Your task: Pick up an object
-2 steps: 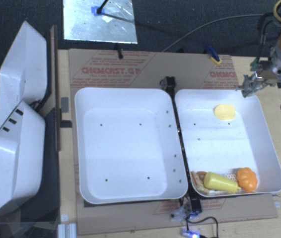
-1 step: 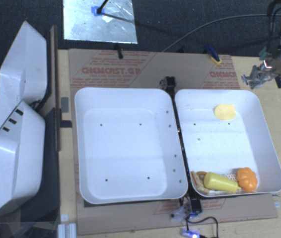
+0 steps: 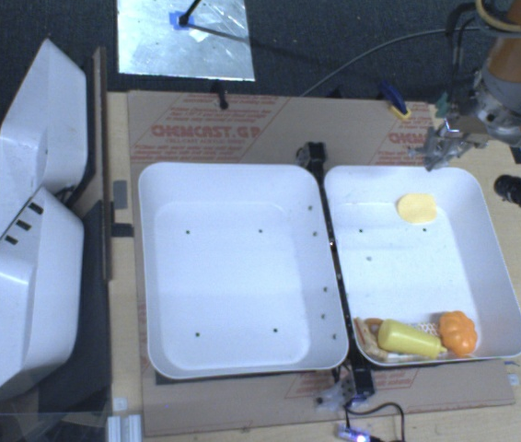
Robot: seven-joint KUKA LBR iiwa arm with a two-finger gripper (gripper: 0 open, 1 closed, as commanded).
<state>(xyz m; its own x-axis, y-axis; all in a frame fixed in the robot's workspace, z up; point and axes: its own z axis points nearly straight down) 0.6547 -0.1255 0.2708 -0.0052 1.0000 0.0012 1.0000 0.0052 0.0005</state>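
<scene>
- While the arm (image 3: 514, 58) reaches in from the right, its gripper (image 3: 437, 151) hangs over the far rim of the right bin (image 3: 495, 247), near that bin's far right corner.
- Whether the gripper is spread or pressed together cannot be told from this view; nothing shows between its tips.
- A pale yellow round disc (image 3: 417, 208) lies flat on the right bin's floor, near the gripper but apart from it.
- Along the near wall of the same bin lie a yellow bottle-shaped object (image 3: 410, 338) on its side, and just beside it an orange, pumpkin-like toy (image 3: 458, 331).
- The left bin (image 3: 164, 274) sits beside the right one on the counter (image 3: 242, 127).
</scene>
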